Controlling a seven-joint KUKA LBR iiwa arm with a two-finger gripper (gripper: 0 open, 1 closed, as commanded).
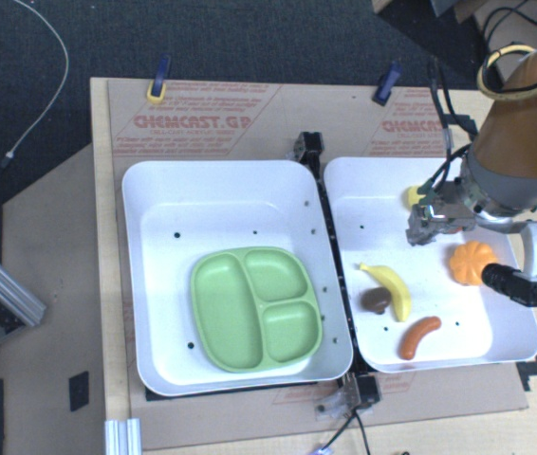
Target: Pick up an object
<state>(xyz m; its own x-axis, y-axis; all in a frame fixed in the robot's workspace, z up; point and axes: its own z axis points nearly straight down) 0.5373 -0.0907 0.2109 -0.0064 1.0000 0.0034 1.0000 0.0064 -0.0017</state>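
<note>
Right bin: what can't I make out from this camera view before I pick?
- Tool: its tips are small and dark against the arm, so their state cannot be read.
- Yellow item: mostly hidden behind the tool; identity unclear.
- Brown lump: touching the banana; too small to identify.
- Orange item: its right side is covered by a black part of the arm.
- Right bin: its far right rim is hidden by the arm.
</note>
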